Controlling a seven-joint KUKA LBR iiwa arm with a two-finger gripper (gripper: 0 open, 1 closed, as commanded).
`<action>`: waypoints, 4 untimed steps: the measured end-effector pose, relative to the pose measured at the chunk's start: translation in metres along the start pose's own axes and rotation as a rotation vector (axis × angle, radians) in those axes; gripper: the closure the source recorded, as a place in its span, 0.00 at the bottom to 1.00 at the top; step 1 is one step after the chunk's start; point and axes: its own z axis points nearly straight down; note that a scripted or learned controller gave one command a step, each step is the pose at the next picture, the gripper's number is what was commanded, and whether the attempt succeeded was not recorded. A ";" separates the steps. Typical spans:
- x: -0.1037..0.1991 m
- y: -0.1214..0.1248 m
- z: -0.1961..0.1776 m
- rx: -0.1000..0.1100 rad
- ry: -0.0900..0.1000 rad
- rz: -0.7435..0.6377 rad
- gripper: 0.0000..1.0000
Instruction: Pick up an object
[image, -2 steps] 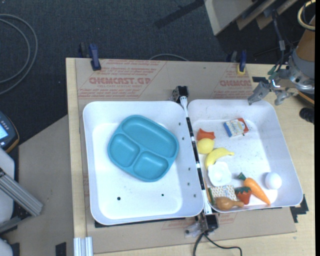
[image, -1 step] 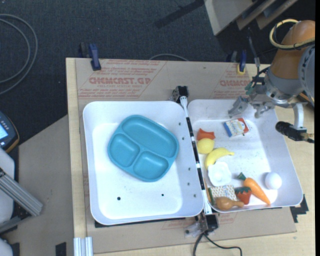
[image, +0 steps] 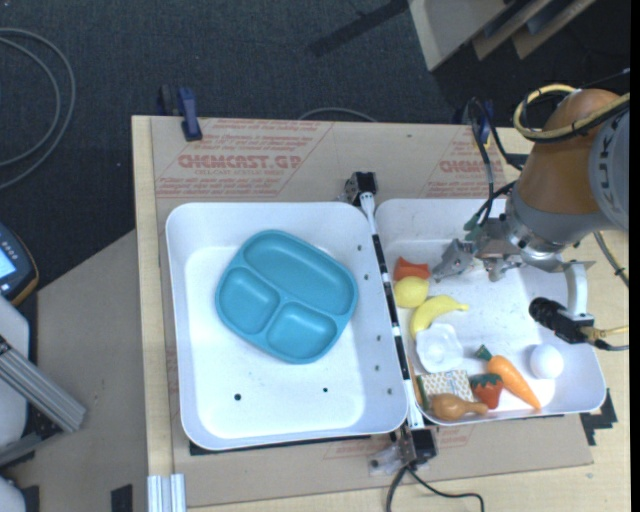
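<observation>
My gripper (image: 471, 266) hangs over the back part of the right bin (image: 590, 392), at the end of the grey arm with the orange band (image: 566, 165). Its fingers stand open with nothing between them. Just left of it lie a red-orange toy piece (image: 410, 268) and a yellow lemon (image: 410, 291). A banana (image: 438, 312) lies below those. Toward the front of the bin are a white piece (image: 438, 348), a cracker (image: 445, 384), a drumstick (image: 452, 406), a red fruit (image: 487, 390), a carrot (image: 516, 381) and a white egg (image: 546, 361).
The left bin (image: 200, 380) holds a blue divided plate (image: 287, 294). A divider rail (image: 385, 300) with black clamps separates the two bins. A black part with a cable (image: 556, 318) hangs off the arm over the right bin's right side.
</observation>
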 end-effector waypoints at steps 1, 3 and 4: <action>-0.060 -0.088 0.020 0.002 -0.002 0.010 0.00; -0.037 -0.101 0.046 -0.011 -0.003 0.001 1.00; -0.033 -0.007 0.024 -0.016 -0.007 -0.003 1.00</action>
